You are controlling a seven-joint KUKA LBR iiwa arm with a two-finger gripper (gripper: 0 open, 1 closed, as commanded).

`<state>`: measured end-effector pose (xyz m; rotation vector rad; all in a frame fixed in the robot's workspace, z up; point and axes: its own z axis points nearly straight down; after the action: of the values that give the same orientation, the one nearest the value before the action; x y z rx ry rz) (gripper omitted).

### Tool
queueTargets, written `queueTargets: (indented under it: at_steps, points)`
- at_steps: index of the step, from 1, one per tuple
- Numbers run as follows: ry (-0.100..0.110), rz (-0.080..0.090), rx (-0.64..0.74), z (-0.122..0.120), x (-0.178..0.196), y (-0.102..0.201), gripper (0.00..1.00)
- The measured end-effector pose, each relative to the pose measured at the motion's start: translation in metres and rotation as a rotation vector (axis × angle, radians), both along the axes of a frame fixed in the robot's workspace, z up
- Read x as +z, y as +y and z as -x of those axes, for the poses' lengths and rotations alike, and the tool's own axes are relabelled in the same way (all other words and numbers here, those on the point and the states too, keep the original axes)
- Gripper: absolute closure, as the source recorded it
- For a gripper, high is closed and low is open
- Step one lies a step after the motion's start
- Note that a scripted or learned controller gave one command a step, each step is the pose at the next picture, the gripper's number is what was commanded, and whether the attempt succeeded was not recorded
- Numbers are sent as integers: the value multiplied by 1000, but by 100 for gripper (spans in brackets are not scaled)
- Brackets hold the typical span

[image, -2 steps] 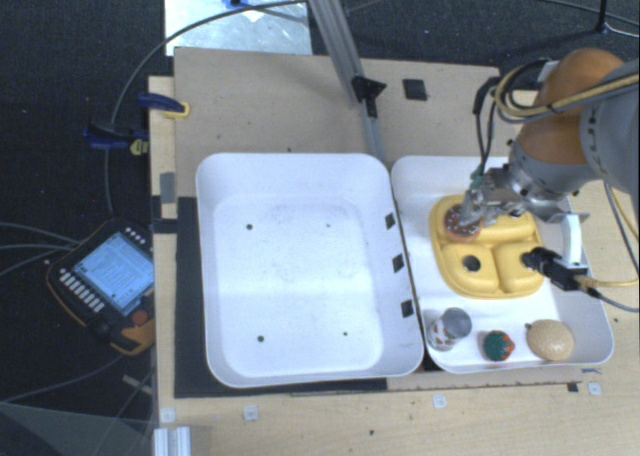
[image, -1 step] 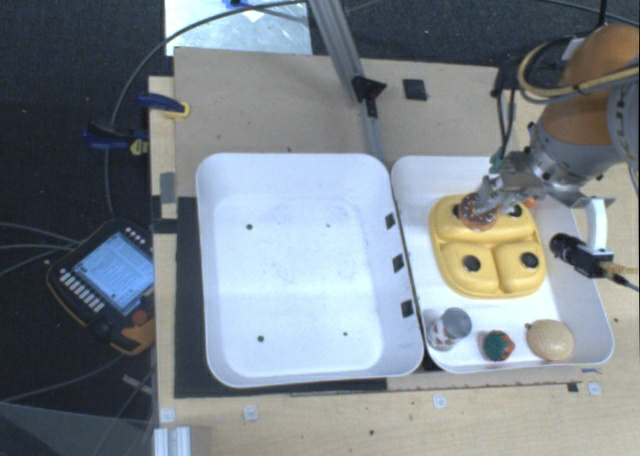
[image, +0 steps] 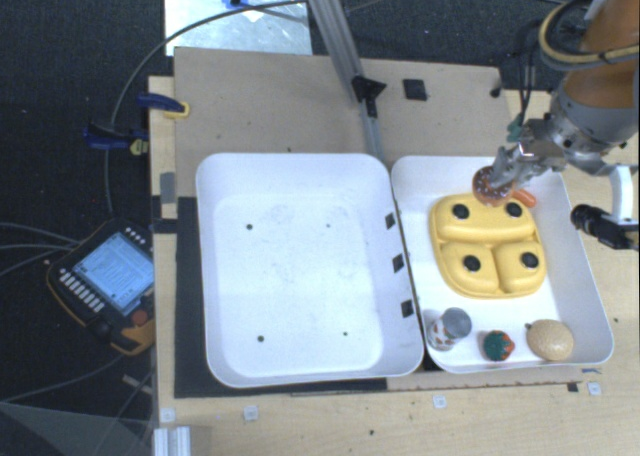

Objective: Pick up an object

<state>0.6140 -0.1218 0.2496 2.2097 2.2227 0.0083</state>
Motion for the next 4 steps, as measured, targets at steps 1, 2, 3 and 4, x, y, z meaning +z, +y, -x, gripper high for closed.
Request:
queueTargets:
  at_steps: [1,2,3,4]
  points:
    - [5,-1,0,-1,12,0,100]
    - [7,-3,4,12,16,53,100]
    - [9,-4,5,27,2,113,100]
    - [8,-3,3,42,-2,154,100]
